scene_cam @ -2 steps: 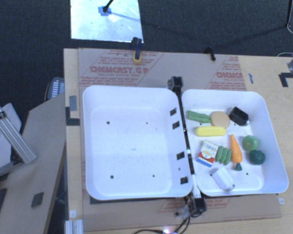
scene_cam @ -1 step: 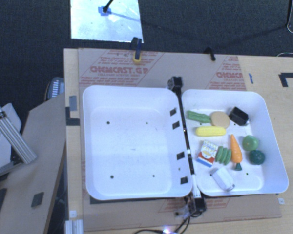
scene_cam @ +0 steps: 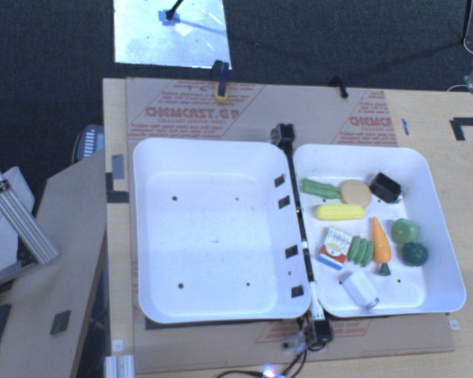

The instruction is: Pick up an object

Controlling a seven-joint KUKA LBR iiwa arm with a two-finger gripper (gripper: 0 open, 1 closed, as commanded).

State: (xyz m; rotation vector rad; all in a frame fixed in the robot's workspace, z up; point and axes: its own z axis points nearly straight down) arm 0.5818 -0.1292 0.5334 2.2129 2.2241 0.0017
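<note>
The right bin holds several small toy items. A green pod lies at its upper left beside a tan round piece and a black block. Below them lies a yellow corn cob. An orange carrot sits mid-bin, with a light green ball and a dark green ball to its right. A small printed box, a ribbed green piece and a white cylinder lie toward the front.
The left bin stands beside the right one, joined by a black clipped divider. Both rest on a cardboard-covered bench. A shiny metal plate lies on the dark floor behind. An aluminium frame stands at the left.
</note>
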